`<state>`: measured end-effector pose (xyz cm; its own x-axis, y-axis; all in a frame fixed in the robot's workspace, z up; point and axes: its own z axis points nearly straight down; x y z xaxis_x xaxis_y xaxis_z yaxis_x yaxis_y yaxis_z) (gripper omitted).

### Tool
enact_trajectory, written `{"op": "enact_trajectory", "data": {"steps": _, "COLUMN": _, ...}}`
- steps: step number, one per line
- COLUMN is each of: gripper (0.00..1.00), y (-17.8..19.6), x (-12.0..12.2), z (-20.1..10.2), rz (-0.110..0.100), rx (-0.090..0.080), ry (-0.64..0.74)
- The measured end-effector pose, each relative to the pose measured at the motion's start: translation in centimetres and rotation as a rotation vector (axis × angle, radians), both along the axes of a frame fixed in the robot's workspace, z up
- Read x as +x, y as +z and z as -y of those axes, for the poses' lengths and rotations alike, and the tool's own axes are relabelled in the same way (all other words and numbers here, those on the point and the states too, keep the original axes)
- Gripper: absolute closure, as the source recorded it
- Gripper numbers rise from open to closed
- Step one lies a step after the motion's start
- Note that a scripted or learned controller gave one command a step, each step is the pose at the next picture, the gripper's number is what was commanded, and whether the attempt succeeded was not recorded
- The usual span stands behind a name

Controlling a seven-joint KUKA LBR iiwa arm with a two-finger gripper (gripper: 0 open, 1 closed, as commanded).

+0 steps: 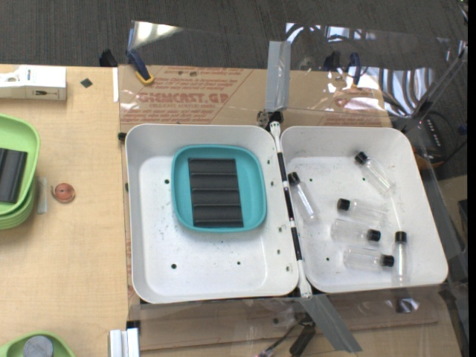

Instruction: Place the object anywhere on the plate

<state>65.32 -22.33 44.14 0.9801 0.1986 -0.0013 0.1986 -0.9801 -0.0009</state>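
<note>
Vials point(370, 168) lie scattered in right bin point(416, 162), six by my count, clear with black caps. Teal plate point(256, 192) sits in left bin point(149, 259), unloaded. Gripper state: I cannot tell. I'd pick isolated vial near divider point(301, 194), grasp mid-body across its length, release low over plate's ribbed insert point(216, 193).

Green tray point(16, 171) at left edge, small orange disc point(64, 192) beside it; white box point(31, 84) top left.
</note>
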Motion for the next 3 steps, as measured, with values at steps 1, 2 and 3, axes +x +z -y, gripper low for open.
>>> {"op": "enact_trajectory", "data": {"steps": 1, "gripper": 0.0, "y": -0.15, "x": -0.09, "z": -0.02, "rz": -0.003, "rx": 0.0, "ry": 0.0}}
{"op": "enact_trajectory", "data": {"steps": 2, "gripper": 0.0, "y": 0.02, "x": 0.05, "z": -0.06, "rz": 0.0, "rx": 0.0, "ry": 0.001}}
{"op": "enact_trajectory", "data": {"steps": 3, "gripper": 0.0, "y": -0.24, "x": -0.12, "z": -0.04, "rz": -0.004, "rx": 0.001, "ry": -0.001}}
